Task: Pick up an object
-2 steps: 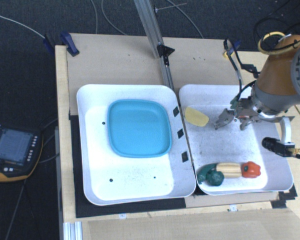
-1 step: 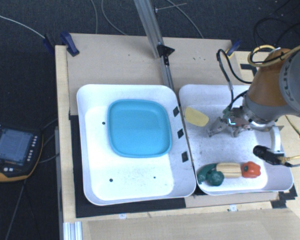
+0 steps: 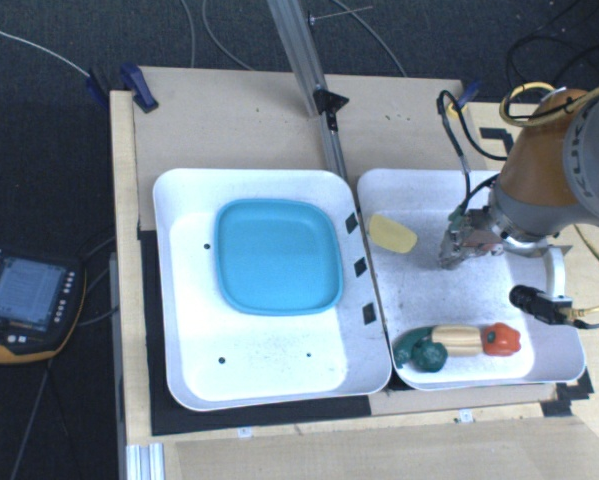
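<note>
The right bin (image 3: pixel 419 298) holds a pale yellow flat piece (image 3: pixel 392 234) near its upper left. Along its front wall lie a dark green lump (image 3: pixel 421 352), a tan cylinder (image 3: pixel 457 340) and a red tomato-like object (image 3: pixel 500 340), side by side. My gripper (image 3: pixel 455 250) hangs low over the bin's upper middle, to the right of the yellow piece and apart from it. I see nothing between its fingers. The left bin (image 3: pixel 184 298) bears a blue square plate (image 3: pixel 279 256).
A slanted metal pole (image 3: pixel 301 43) runs down from the top to the gap between the bins. Cables (image 3: pixel 463 158) hang by the arm's wrist. A black connector (image 3: pixel 535 303) sticks out at the right bin's right side. A teach pendant (image 3: pixel 24 298) lies left of the bench.
</note>
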`<state>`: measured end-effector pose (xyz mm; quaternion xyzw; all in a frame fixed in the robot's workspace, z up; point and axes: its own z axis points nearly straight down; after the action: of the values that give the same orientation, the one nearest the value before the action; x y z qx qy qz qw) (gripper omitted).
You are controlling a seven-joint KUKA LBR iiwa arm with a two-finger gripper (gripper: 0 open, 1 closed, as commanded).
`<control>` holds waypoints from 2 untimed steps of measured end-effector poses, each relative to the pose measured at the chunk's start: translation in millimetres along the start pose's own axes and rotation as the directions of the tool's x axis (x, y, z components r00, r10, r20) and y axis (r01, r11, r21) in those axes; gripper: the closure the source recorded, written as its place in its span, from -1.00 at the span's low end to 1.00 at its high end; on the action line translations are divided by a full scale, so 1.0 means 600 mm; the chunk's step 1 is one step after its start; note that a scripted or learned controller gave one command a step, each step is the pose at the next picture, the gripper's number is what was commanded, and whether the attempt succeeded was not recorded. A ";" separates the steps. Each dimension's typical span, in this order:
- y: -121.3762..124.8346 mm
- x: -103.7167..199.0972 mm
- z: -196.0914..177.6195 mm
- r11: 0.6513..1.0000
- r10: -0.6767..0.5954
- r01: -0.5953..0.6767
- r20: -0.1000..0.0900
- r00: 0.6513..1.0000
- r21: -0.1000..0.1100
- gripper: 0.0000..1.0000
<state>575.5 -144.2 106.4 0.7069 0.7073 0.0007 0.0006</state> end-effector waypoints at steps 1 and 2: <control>0.004 0.010 -0.102 1.000 0.000 0.000 0.001 1.000 -0.004 1.00; 0.018 -0.002 -0.191 1.000 0.000 0.000 0.001 1.000 -0.004 1.00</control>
<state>585.9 -145.4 221.1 0.7071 0.7071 0.0016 0.0023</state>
